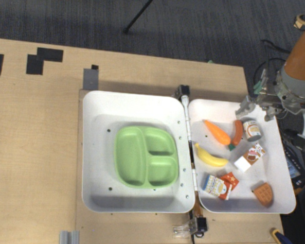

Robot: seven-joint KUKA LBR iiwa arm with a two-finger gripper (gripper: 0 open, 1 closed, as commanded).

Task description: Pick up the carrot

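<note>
The carrot (217, 132) is lying in the right bin (286, 202), in its upper left part, slanted with its green tip toward the lower right. Just to its right a red sausage (237, 131) is standing nearly upright in the frame, and a small round can (252, 130) is seen beside that. Below the carrot a yellow banana (210, 157) is resting near the bin's left wall. Further down, a white block (241, 163), a small brown-and-white carton (255, 152), a blue-and-red box (221, 185) and a brown waffle-like piece (263, 193) are spread across the bin floor.

The gripper (257, 105) is being held at the upper right of the frame, over the top rim of the right bin, above the sausage and can and apart from the carrot. Nothing is seen between its fingers; how far they are spread cannot be told.

A green divided plate (145, 156) is sitting in the middle of the left bin (94, 192).
</note>
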